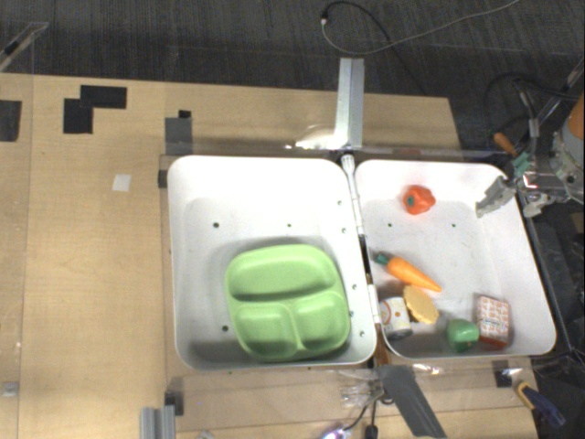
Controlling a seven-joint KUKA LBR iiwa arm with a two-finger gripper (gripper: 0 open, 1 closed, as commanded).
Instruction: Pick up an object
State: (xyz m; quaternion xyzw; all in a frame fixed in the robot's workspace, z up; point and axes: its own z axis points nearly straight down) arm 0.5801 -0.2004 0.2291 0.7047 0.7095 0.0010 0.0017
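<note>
Now the right bin [526,245] holds several small things that could be picked up. An orange-red pepper [418,199] sits alone toward the far side. A carrot [409,270] with a green tip lies slanted near the divider. Just nearer than it, a round yellowish piece [421,305] leans against a small white can [395,313]. A green lump [462,333] rests at the near edge, just beside a small red patterned box [492,318]. The left bin [187,245] carries a green divided tray [287,300]. The gripper [498,195] hangs at the far right corner of the right bin, holding nothing, and whether it is apart or together I cannot tell. The arm is cut off by the right edge. The can's label is too small to read.
</note>
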